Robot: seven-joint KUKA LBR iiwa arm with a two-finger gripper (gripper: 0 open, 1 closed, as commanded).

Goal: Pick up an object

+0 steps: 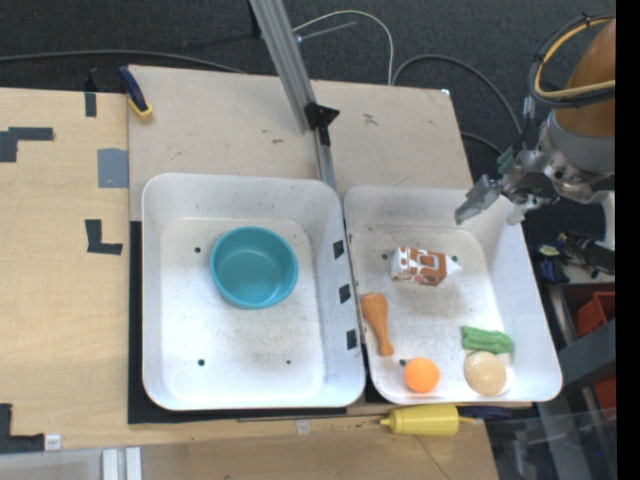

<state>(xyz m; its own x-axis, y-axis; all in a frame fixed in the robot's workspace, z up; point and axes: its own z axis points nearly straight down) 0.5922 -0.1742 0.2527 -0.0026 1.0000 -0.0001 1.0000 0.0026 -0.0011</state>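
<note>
Two shallow white bins sit side by side on the worktop [240, 108], and we see the left bin [165, 268] holding a teal bowl [254, 267], upright, a little toward ten o'clock from that bin's middle. The right bin [520, 278] carries five small things. A brown and white carton [423, 266] lies on its side near the bin's centre. At about seven o'clock from the carton lies a toy drumstick [377, 322], close to the bin's left wall. Along the bin's six o'clock edge we find an orange ball [422, 375], and just beside it at three o'clock a pale egg-shaped thing [485, 372]. A green thing [487, 340] rests right above the egg shape, touching it or very nearly. A yellow bottle [424, 420] lies on its side on the worktop just outside the right bin's six o'clock rim.

We see the arm [585, 108] at the scene's three o'clock side, with its gripper [490, 200] hanging over the right bin's one o'clock corner, well apart from every object. One grey finger [473, 206] points toward the bin's centre. We cannot tell whether the fingers are spread or closed, and nothing shows between them.

A grey metal pole [282, 43] slants down from twelve o'clock to the gap between the bins.
</note>
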